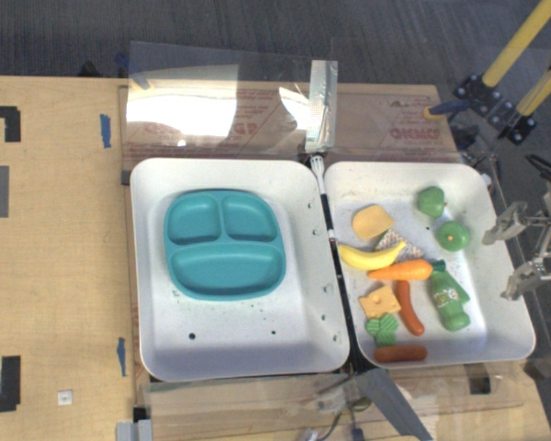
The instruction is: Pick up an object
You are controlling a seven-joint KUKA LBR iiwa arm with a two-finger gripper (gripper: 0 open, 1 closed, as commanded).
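The right bin (505, 338) holds several toy foods. Among them are a yellow banana (371, 255), an orange carrot (400, 270), a tan bread slice (373, 220), two green balls (431, 201) (454, 236), a green bottle (448, 301), a red sausage (409, 308), a second sausage (400, 353), an orange cracker (380, 301) and a small green piece (382, 330). My gripper (522, 251) hangs at that bin's right rim. Its two pale metal fingers (510, 223) stand apart with nothing between them, right of the bottle and the balls.
The left bin (156, 338) carries a teal divided plate (225, 244). A clear plastic sheet (230, 108) stands behind the bins. Yellow poles with black clamps (496, 99) rise at the top right. Tan bench surface (46, 246) lies to the left.
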